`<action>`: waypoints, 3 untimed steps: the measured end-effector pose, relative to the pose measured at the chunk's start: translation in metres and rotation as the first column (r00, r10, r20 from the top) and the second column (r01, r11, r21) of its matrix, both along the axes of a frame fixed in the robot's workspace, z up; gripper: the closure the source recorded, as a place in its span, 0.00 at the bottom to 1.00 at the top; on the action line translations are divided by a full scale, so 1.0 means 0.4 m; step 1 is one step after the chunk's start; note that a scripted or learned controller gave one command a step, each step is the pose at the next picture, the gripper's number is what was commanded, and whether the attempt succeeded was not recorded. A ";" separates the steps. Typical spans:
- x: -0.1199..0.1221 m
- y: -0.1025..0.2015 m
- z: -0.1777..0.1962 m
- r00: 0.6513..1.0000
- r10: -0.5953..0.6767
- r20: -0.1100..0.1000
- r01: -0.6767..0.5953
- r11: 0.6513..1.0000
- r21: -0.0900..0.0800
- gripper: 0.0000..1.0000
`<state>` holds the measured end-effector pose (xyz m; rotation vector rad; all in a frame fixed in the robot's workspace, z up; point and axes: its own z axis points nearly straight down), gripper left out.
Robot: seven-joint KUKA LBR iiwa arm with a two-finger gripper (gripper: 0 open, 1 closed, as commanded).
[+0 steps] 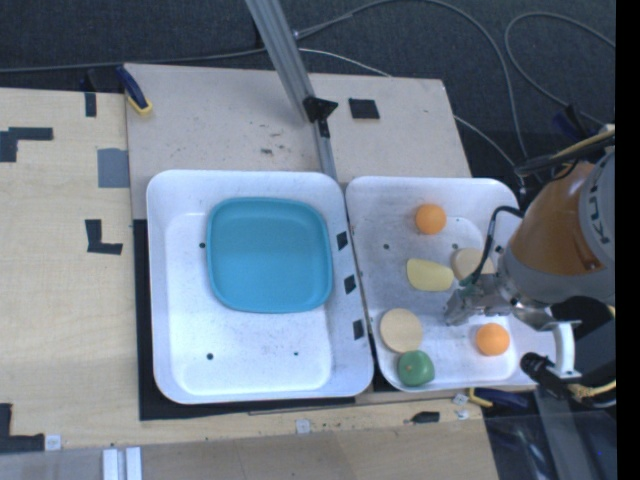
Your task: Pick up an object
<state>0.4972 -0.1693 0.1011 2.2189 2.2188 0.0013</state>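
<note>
The right bin (440, 193) serves as the landmark, a shallow white tray on the worktop (60, 268). The arm (565, 238), grey with an orange band, reaches over this bin's right rim, and its jaws (462, 303) hang low near the bin's middle, pointing leftward. Whether the jaws stand wide or narrow cannot be told at this angle, and nothing is seen between them.

Inside the right bin lie several small things. An orange ball (431, 219) sits toward the far part of the bin, well apart from the jaws. A pale yellow piece (429, 275), rounded and flattish, lies just left of the jaws, near the bin's centre. A beige round thing (467, 262) lies just beyond the jaws, partly hidden by the arm. A tan disc (401, 328) rests toward the bin's near left corner, and a green ball (415, 368) lies just in front of it, against the near rim. A second orange ball (492, 340) lies toward the near right corner, just beside the arm's wrist.

To the left of the right bin, touching its side, stands the left bin (180, 368), which bears a blue square plate (269, 254). Beyond the right bin's far left corner a grey metal rail (285, 48) runs up at a slant. Cables (480, 28) loop on the dark floor beyond the right bin.
</note>
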 end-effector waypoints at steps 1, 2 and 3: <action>-0.003 0.005 0.104 1.000 0.001 -0.001 -0.001 1.000 0.001 1.00; -0.001 0.005 0.234 1.000 0.001 0.000 -0.001 1.000 0.001 1.00; 0.044 0.102 0.235 1.000 0.004 -0.004 -0.004 1.000 0.003 1.00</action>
